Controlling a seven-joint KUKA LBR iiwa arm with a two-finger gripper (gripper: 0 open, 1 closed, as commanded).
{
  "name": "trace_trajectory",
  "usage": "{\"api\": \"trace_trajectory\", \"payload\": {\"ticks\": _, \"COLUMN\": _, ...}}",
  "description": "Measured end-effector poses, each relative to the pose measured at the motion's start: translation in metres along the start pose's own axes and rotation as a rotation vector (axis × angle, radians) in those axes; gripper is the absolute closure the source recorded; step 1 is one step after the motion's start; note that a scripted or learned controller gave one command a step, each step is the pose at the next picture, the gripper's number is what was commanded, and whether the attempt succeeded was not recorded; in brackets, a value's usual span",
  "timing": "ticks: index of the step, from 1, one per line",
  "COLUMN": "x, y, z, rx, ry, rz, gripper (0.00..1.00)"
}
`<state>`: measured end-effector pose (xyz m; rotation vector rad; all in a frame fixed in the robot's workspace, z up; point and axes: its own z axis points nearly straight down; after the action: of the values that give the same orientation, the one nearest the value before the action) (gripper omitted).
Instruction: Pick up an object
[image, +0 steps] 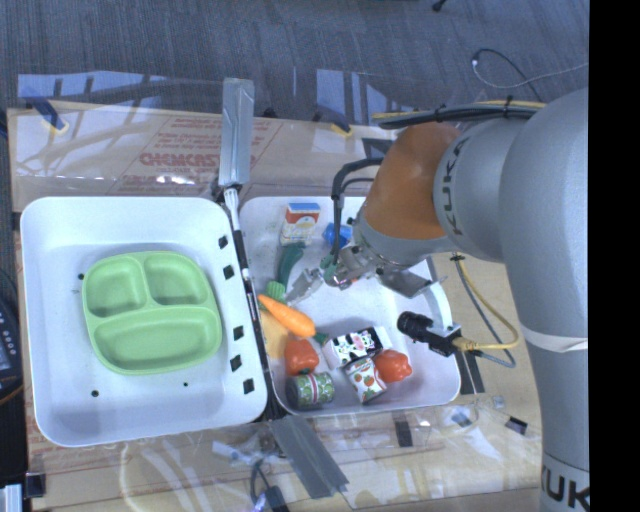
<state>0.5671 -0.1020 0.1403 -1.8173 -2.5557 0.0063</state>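
Gripper (312, 283) low in right bin (440, 385) over carrot (288, 316), grip state unreadable, wrist hides bin's far corner, blue item (335, 236) half covered.

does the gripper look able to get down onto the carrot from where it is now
Probably yes. The gripper hangs over the right bin, just up and right of the carrot. The carrot's upper side is bare, though a red item crowds its lower end and the bin's wall runs by its left end.
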Motion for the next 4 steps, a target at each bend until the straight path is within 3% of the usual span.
{"api": "trace_trajectory", "payload": {"ticks": 1, "x": 0.013, "y": -0.070, "z": 0.050, "rx": -0.002, "ry": 0.001, "rz": -0.040, "gripper": 0.00}}
{"api": "trace_trajectory", "payload": {"ticks": 2, "x": 0.012, "y": -0.070, "z": 0.041, "rx": -0.001, "ry": 0.002, "rz": -0.045, "gripper": 1.00}}
{"api": "trace_trajectory", "payload": {"ticks": 3, "x": 0.009, "y": -0.050, "z": 0.050, "rx": -0.002, "ry": 0.001, "rz": 0.370, "gripper": 1.00}}
{"api": "trace_trajectory", "payload": {"ticks": 4, "x": 0.008, "y": -0.050, "z": 0.050, "rx": -0.003, "ry": 0.000, "rz": 0.370, "gripper": 0.00}}
